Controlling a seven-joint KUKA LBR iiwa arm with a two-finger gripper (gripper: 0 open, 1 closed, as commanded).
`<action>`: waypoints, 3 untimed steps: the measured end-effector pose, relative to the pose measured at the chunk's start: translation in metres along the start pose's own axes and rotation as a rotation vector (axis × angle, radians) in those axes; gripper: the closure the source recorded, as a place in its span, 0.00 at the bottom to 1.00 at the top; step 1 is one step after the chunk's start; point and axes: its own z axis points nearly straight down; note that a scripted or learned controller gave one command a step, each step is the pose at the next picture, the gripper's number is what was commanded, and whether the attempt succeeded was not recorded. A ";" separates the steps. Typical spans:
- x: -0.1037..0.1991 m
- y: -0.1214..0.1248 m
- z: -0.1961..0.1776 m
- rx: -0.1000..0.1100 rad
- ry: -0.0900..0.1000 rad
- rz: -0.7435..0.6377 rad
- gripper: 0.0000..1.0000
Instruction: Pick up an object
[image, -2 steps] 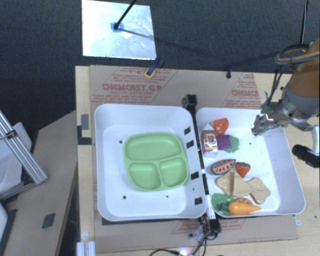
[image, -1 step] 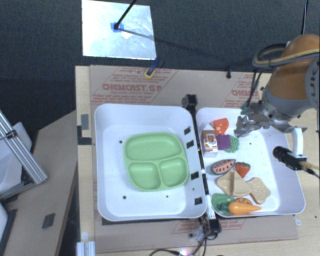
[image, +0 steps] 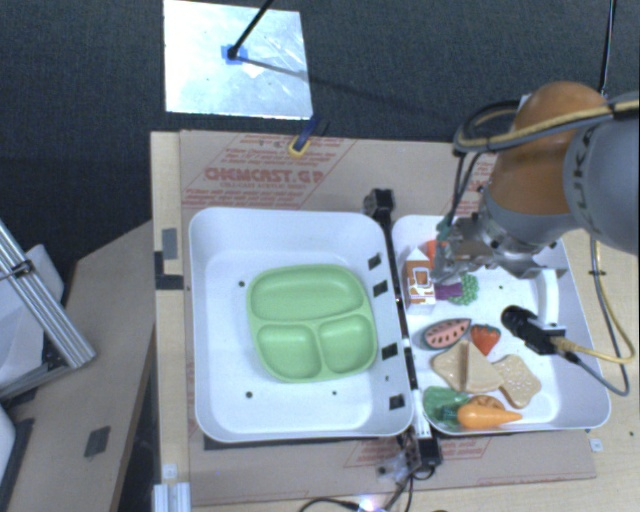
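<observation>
Two shallow white bins are sitting side by side on the bench: the left bin (image: 215, 330) is holding a green divided plate (image: 308, 322) with three compartments, lying flat near its middle, and the right bin (image: 585, 400) is holding a scatter of toy food. The grey arm (image: 570, 170) with its orange band is reaching in from the right and is hanging over the rear part of the right bin, with the gripper (image: 452, 262) pointing down among the objects there. How the gripper is set cannot be told, since the wrist body is covering it from above, and nothing can be seen held in it. Just beside the gripper, a small white and orange carton (image: 419, 281) is lying against the bin's left wall, and a purple grape cluster (image: 462, 291) is lying just right of it. Nearer the camera, a watermelon slice (image: 447, 332) is lying next to a strawberry (image: 485, 339). Two bread slices (image: 490, 375) are lying side by side further forward, and a carrot (image: 486, 413) is resting on a green leafy piece (image: 438, 403) at the front corner.
</observation>
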 end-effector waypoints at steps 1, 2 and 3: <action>0.053 -0.019 0.001 0.000 -0.001 0.001 1.00; 0.073 -0.019 -0.003 -0.001 -0.002 0.002 1.00; 0.085 -0.021 0.004 -0.001 -0.002 0.003 1.00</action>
